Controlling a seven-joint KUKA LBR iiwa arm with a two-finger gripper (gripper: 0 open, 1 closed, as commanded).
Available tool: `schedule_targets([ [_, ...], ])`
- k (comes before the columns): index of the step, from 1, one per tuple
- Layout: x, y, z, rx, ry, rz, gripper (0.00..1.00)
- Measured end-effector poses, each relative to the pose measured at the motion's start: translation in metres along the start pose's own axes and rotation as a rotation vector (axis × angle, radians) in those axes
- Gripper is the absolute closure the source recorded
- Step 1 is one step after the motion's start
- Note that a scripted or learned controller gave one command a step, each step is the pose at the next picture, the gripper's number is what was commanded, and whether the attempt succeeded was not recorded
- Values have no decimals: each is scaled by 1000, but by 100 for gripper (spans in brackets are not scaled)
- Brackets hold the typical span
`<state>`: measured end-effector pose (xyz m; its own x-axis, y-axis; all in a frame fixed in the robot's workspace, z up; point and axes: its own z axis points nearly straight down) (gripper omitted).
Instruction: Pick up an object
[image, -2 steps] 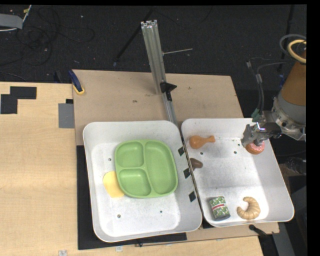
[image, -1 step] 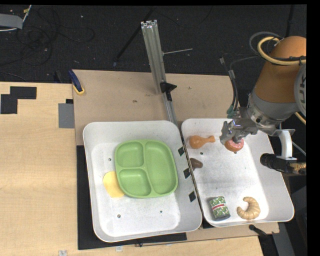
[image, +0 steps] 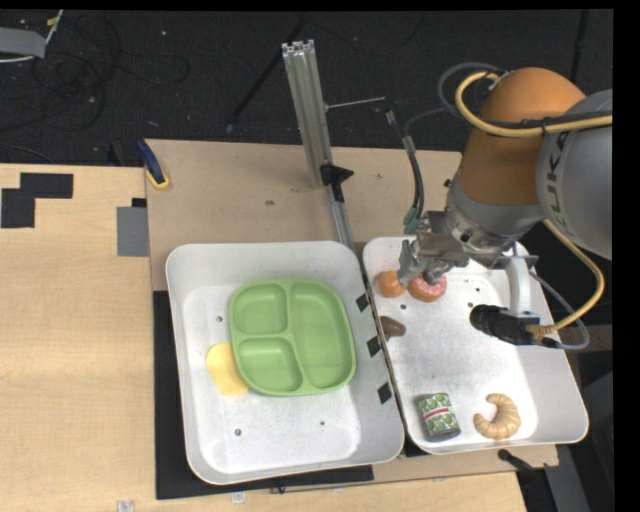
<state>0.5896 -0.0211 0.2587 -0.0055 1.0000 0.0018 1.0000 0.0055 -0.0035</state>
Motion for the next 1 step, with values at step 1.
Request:
schedule_targets([
  [1, 57, 2, 15, 2, 0, 1, 100],
])
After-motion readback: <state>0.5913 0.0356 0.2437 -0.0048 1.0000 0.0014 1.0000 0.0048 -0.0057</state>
